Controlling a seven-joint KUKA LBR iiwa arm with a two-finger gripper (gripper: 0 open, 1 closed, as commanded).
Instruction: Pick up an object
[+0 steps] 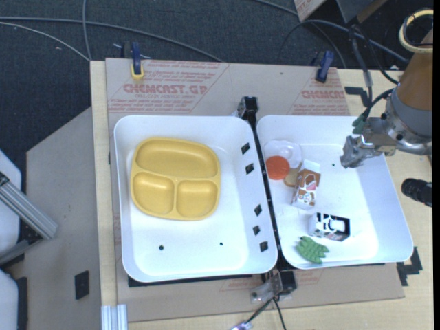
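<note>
We look down from one fixed camera above the counter, tilted so the far edge sits toward the top of the frame and the near edge at the bottom. We stand far enough back to take in both white bins whole: the left bin fills the middle, the right bin lies toward our right. Dark floor shows beyond the counter. The arm enters from our right edge.

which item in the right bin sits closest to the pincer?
The small carton with the brown-and-white label. It lies nearer the pincer than the orange round piece, the black-and-white item or the green toy at the bin's front edge.
</note>
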